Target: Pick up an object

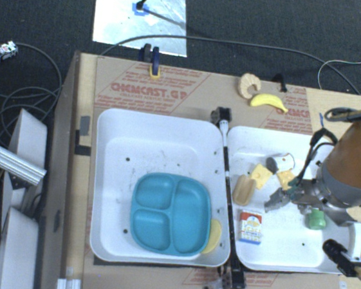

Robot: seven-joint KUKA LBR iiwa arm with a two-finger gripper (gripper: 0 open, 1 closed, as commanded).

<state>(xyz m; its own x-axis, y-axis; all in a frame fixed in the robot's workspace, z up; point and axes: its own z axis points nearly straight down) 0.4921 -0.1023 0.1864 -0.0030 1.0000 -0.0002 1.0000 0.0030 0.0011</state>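
My gripper (280, 197) hangs low over the middle of the right bin (284, 259), with the grey and orange arm reaching in from the right. Just left of it lie a tan bread-like piece (244, 190) and a yellow wedge (262, 176). A small yellow piece (285, 179) and a white and grey cup (282, 162) lie behind it. A red and white box (250, 226) lies in front and to the left. A green object (316, 219) sits under the wrist. Nothing shows held in the gripper.
The left bin (122, 140) holds a blue divided plate (170, 213) with a yellow thing (214, 235) poking out from under its right edge. A banana (268, 102) and a tan ring (248, 85) lie on the cardboard behind the bins.
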